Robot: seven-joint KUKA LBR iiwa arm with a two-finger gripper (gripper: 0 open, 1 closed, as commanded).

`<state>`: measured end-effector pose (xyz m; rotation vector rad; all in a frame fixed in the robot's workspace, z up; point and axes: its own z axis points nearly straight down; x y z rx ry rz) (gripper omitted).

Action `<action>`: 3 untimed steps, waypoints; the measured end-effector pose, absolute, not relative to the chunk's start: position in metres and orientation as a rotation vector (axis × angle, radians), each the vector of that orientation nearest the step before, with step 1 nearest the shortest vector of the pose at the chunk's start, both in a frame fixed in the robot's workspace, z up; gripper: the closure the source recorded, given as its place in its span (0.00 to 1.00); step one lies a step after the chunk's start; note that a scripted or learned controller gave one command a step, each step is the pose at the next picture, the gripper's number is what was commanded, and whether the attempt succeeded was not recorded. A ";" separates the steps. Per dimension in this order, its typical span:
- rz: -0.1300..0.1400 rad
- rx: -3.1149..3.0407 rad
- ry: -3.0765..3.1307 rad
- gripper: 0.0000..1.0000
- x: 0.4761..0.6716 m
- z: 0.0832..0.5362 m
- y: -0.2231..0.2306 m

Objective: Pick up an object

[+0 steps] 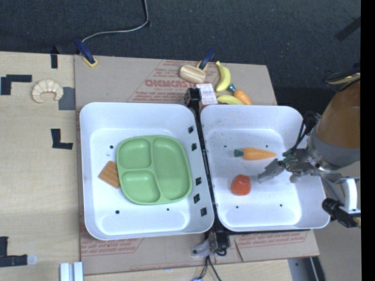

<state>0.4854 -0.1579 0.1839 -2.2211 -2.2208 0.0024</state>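
Two white bins sit side by side on the table [35,174]. The right bin [258,218] holds a carrot [256,154] with its green end pointing left, lying near the middle, and a red-orange tomato-like toy [240,185] just below and left of it, apart from the carrot. The gripper [268,172] reaches in from the right over the right bin, tip low over the bin floor between carrot and red toy, right of the toy and just under the carrot's right end. One dark finger points left toward the toy; cannot tell how wide the fingers stand, and nothing visible is between them. The orange band of the arm [344,119] is at the right edge. The left bin [96,215] holds a green divided plate [154,170] in the centre, with a tan wedge [109,174] tucked at its left edge, partly under it. Behind the bins on cardboard [146,84]: a bread roll [192,72], bananas [223,78], a small white carton [206,93], and another orange carrot piece [241,96]. A croissant [48,90] lies far left on the table. A white cable [126,22] runs across the dark floor at top.
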 end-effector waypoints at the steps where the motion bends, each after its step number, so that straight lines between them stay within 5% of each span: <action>1: 0.002 -2.217 -2.220 0.00 0.483 0.118 -0.102; 2: 0.000 -2.220 -2.220 0.00 0.510 0.086 -0.100; 3: 0.001 -2.224 -2.222 1.00 0.510 0.096 -0.101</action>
